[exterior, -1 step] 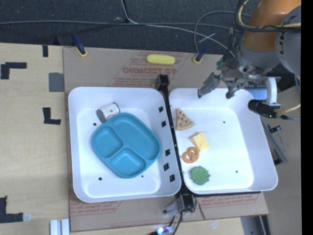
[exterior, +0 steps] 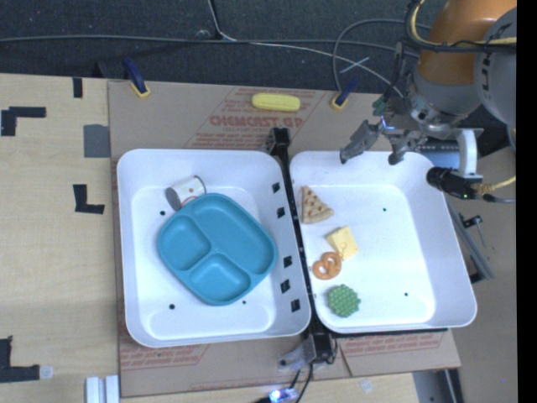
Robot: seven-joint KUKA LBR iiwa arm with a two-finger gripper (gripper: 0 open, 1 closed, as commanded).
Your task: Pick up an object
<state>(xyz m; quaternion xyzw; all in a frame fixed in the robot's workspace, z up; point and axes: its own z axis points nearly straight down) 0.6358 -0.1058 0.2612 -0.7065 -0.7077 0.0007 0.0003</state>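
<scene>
Hanging over the top edge of the right bin [exterior: 436, 250], the gripper [exterior: 375, 147] holds nothing. Its two fingers [exterior: 356, 145] are spread wide apart, with only air between them. The grey arm with its orange band [exterior: 470, 11] comes in from the upper right.

Four small things lie in the left part of the right bin, well below the gripper. A pizza slice [exterior: 315, 206] is nearest the top. A yellow cheese piece [exterior: 342, 242] sits just under it. A little pretzel [exterior: 326, 266] is touching the cheese. A round green thing [exterior: 343, 300] is lowest of all.

The left bin [exterior: 134, 250] holds a blue tray [exterior: 216, 248] with three parts. A small cup [exterior: 185, 192] lies on its side just beside the tray's top corner.

A yellow banana [exterior: 276, 102] rests on the bench [exterior: 50, 250] above both bins.
</scene>
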